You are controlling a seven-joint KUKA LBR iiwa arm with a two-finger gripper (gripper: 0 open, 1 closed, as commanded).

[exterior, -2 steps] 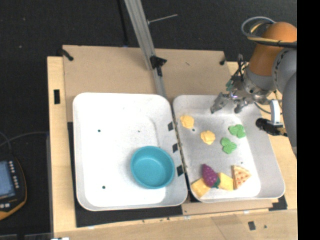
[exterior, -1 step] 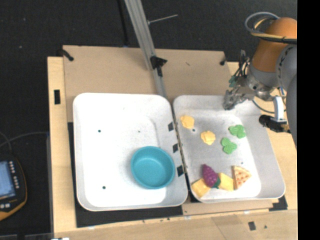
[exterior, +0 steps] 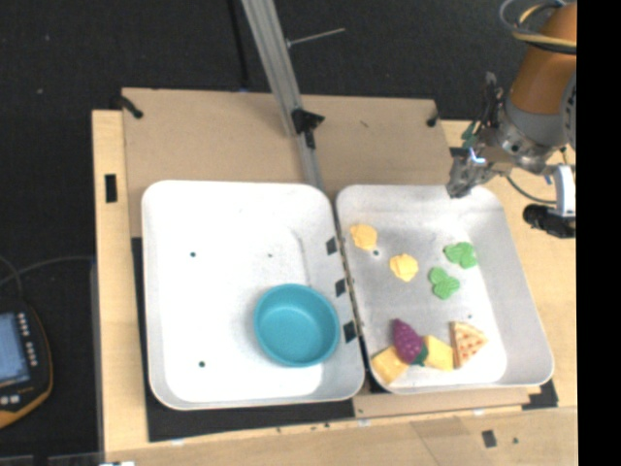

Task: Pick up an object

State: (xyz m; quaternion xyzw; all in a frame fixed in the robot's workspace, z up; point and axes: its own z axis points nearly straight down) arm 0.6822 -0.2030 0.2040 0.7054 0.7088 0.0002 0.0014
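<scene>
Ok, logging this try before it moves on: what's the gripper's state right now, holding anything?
Gripper: over the right bin's far edge, nothing seen in it; open or shut cannot be told.

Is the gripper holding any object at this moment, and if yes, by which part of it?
Nothing is held. The gripper hangs above the far rim of the right bin, apart from the toy food lying in it, and no object shows between its fingers.

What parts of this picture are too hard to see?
- Hand, camera view: small and dark over the right bin's top edge, so its grip is unreadable.
- Arm: cut off by the right edge.
- Yellow piece: partly behind the purple toy.
- Handheld screen: cut off by the left edge.
</scene>
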